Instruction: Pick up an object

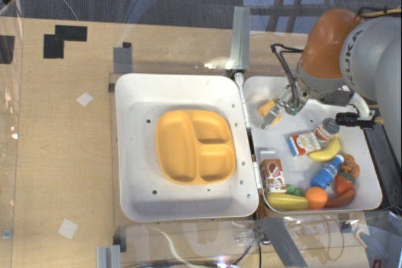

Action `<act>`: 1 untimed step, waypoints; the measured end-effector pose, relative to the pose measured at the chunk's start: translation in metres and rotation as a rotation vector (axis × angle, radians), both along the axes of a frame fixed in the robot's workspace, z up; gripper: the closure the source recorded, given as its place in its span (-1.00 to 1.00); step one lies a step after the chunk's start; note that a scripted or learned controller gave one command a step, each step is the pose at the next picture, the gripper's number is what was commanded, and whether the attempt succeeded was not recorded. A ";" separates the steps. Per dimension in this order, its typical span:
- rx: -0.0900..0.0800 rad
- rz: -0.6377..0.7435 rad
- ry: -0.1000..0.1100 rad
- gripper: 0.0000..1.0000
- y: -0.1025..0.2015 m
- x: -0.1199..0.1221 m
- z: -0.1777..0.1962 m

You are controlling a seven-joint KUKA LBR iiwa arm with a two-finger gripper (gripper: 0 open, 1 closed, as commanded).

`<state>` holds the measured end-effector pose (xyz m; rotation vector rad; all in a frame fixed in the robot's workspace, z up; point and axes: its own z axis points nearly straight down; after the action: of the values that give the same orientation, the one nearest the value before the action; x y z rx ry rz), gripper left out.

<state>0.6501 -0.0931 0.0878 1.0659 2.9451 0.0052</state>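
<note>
Fingers of the grey gripper [281, 111] looked clamped on a small yellow-orange block [269, 110] in the right white bin's [251, 94] upper-left corner, its long axis slanting down-left, left of the wrist.

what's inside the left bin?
The left bin holds a yellow divided tray, its compartments bare. Whatever lies under the tray is hidden. The bin floor around it shows small dark holes.
</note>
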 end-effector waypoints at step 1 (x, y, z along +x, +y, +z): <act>-0.001 0.004 -0.012 1.00 0.001 0.004 0.015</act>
<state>0.6538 -0.0921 0.1027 1.0563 2.9356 0.0097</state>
